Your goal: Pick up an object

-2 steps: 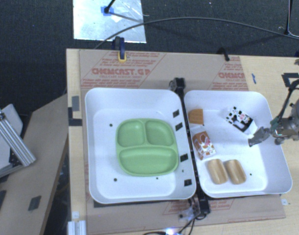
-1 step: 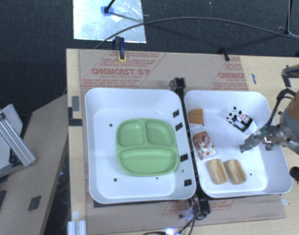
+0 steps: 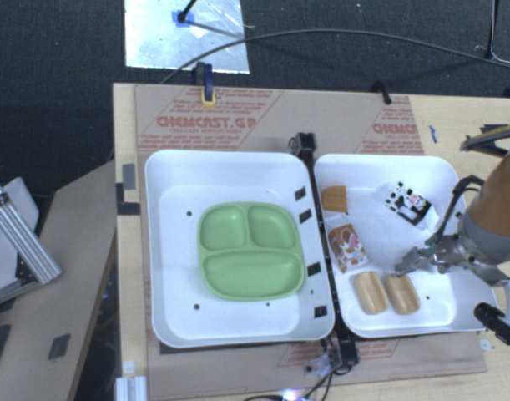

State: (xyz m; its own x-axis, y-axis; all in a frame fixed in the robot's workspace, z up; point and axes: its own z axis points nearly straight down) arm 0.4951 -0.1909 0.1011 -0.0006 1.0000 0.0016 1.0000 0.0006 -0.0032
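My tool (image 3: 407, 263) reaches in from the right and sits low over the right shallow white bin (image 3: 442, 317), its dark tips pointing left, just above and beside the right one of two tan bread-like rolls (image 3: 401, 294). I cannot tell whether the tool is open or closed; nothing is visibly caught in it. The other tan roll (image 3: 370, 292) lies touching the first on its left, both near the bin's front wall. Just above them, against the divider side, lies a small rectangular packet with a brown and white print (image 3: 345, 246), tilted slightly. Further back is a flat orange-tan square piece (image 3: 334, 198), and toward the back right a small black and white patterned block (image 3: 407, 201), set at an angle, well apart from the rolls. My grey arm with its orange band (image 3: 497, 203) hangs over the bin's right edge.

The left shallow white bin (image 3: 175, 232) holds a pale green plastic plate with three compartments (image 3: 250, 251), lying flat near its middle. Both bins rest side by side on the table (image 3: 263, 111), whose board surface carries red lettering.
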